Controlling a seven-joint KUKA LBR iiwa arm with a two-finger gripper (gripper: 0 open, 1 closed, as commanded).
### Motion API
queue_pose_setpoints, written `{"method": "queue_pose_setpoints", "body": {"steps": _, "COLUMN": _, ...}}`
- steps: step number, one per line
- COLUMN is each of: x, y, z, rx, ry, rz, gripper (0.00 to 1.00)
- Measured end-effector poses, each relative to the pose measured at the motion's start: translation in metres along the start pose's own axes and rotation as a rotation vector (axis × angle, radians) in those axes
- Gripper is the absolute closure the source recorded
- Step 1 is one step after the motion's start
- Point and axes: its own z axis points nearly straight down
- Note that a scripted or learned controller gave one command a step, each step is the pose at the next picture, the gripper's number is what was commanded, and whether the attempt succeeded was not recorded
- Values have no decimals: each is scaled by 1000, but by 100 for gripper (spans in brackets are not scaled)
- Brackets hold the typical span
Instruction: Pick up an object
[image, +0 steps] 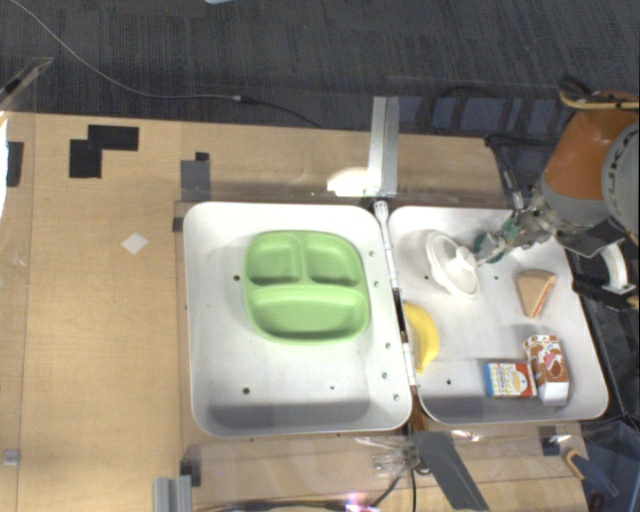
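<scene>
Gleaming white cup tipped sideways, pincer beside it, finger state unclear; smooth green plastic tray.

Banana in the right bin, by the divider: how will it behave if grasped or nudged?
The banana is curved, so it would probably pivot or rock when nudged rather than slide straight. It lies against the right bin's left wall, likely leaving little finger room on that side. Its skin looks smooth, possibly slippery.

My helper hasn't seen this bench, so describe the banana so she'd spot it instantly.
Find the right bin. Along its left wall, beside the divider, lies the banana. It is the one yellow, curved thing there; the neighbours are a white cup and small printed cartons.
</scene>
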Motion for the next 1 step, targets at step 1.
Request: {"method": "queue_pose_setpoints", "body": {"steps": 1, "x": 65, "y": -1, "z": -90, "rx": 19, "ry": 10, "rz": 157, "gripper": 100}}
